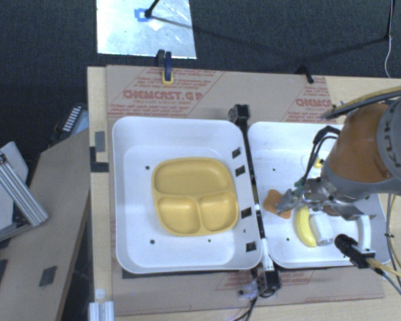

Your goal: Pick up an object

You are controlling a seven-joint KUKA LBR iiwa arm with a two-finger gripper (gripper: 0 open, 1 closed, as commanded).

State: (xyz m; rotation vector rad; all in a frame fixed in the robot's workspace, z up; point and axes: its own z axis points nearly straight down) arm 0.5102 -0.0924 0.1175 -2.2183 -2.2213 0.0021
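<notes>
**Banana lies lengthwise in the right bin**

The banana (305, 228) lies near the right bin's (281, 149) front wall, long axis running front to back. An orange piece (275, 202) sits just left. The gripper (306, 196) hovers above; jaw state cannot be told. The bin's rear half offers room.

Grey arm (394, 139), orange band (361, 149), black cables
</notes>
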